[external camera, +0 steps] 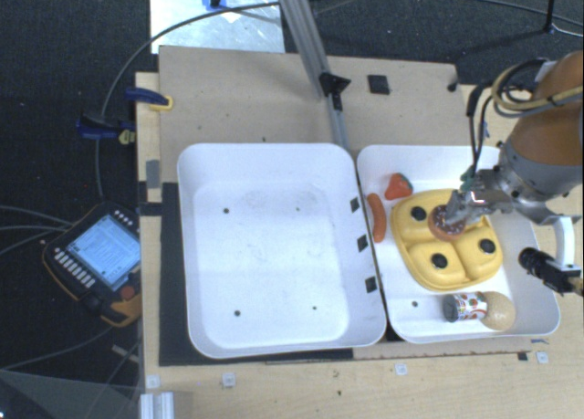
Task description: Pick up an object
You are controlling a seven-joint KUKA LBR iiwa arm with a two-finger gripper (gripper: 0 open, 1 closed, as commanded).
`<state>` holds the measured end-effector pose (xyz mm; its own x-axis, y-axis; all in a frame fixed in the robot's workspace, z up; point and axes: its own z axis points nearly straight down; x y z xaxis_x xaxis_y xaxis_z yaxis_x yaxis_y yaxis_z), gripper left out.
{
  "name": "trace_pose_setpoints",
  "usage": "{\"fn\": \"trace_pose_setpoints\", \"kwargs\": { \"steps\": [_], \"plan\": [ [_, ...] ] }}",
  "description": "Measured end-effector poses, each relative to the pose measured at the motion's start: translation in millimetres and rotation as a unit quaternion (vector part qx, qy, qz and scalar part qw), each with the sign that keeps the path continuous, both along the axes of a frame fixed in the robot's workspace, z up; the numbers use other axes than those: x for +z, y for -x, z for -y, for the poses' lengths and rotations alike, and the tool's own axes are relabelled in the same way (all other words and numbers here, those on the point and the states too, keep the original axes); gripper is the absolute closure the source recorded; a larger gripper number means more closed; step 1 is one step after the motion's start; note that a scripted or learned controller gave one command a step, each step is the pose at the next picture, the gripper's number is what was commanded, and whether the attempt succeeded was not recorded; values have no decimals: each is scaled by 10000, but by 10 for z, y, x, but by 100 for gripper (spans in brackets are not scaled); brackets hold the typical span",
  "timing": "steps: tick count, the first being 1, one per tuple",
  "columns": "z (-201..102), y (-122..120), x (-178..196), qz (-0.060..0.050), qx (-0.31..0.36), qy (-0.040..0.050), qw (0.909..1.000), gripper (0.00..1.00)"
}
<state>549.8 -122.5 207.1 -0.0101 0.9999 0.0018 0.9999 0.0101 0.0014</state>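
Observation:
The right bin [538, 317] holds a large yellow block [447, 242] with black dots on its top. An orange sausage-shaped piece [375, 216] lies at the bin's left wall, and a small red-orange piece [398, 187] sits just behind the block. A small can [465, 307] lies on its side near the front, next to a beige ball [498, 310]. My gripper [453, 217] reaches in from the right and hangs over the back half of the yellow block, right at its top surface. Whether it touches the block is unclear.
The left bin [196, 225] stands beside the right one, with black clips on the shared wall. A grey pole [306, 29] slants over the bench's back. A tablet-like pendant [96, 253] and cables lie off the bench at the left.

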Motion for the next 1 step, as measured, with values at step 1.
{"fn": "trace_pose_setpoints", "kwargs": {
  "steps": [1],
  "plan": [
    [-598, -77, 113, 7, 5, 0, 10000, 100]
  ]
}}
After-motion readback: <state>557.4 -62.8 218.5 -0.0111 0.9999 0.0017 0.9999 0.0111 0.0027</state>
